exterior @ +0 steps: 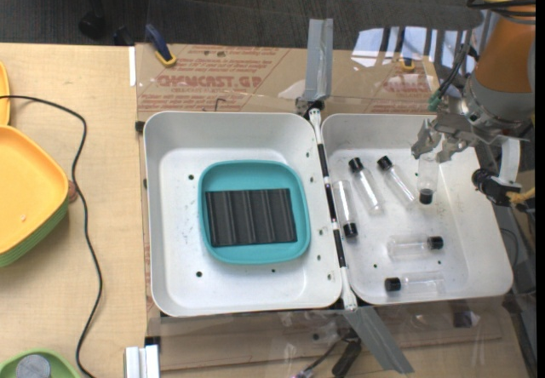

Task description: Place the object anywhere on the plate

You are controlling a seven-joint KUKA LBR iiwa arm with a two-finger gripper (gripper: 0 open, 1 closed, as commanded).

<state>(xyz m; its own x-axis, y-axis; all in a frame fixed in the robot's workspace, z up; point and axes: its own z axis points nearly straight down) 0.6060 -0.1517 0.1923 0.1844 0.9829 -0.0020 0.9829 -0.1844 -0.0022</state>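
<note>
Arm w/ gripper (436, 145) over right bin (477, 278), a clear vial (427, 176) hanging upright between its fingers.

We see the fingers narrowed on the vial's top, black cap end down, just above the bin floor; other vials lie loose beneath. Teal plate (253, 211) sits in left bin (170, 266), well apart. Our worry: slick, clear tube held only at its tip could slip or swing en route, or clip the divider btwn bins.

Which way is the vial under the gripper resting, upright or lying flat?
Upright. The vial hangs vertical, black cap down, just below the gripper in the right bin; the others lie flat. Whether it is gripped: cannot tell.
</note>
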